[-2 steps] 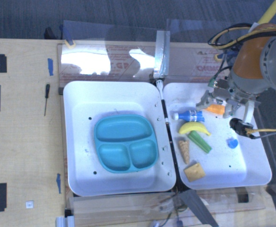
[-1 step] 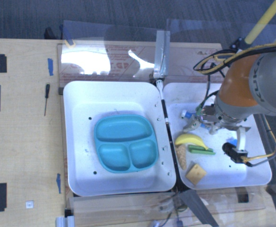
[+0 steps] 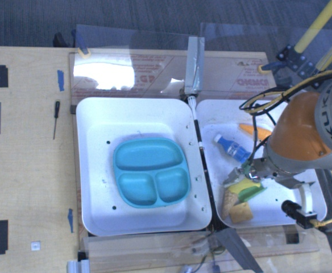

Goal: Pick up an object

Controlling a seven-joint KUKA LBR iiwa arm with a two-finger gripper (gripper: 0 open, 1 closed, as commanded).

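In the right bin (image 3: pixel 319 206) lie several small objects. A blue bottle (image 3: pixel 232 148) with a white cap rests near the bin's middle, and an orange piece (image 3: pixel 254 131) sits behind it. Toward the front are a yellow and green item (image 3: pixel 247 190) and a tan, brown-edged block (image 3: pixel 237 207). My gripper (image 3: pixel 240 177) hangs low over the right bin, just above the yellow and green item and in front of the bottle. The arm's orange band (image 3: pixel 299 131) hides the bin's right half.
The left bin (image 3: pixel 92 129) holds a teal divided plate (image 3: pixel 151 171). A ridge (image 3: pixel 200 152) separates the two bins. A clear plastic panel (image 3: pixel 154 67) stands behind them. A small screwdriver (image 3: pixel 56 117) lies on the wooden bench at left.
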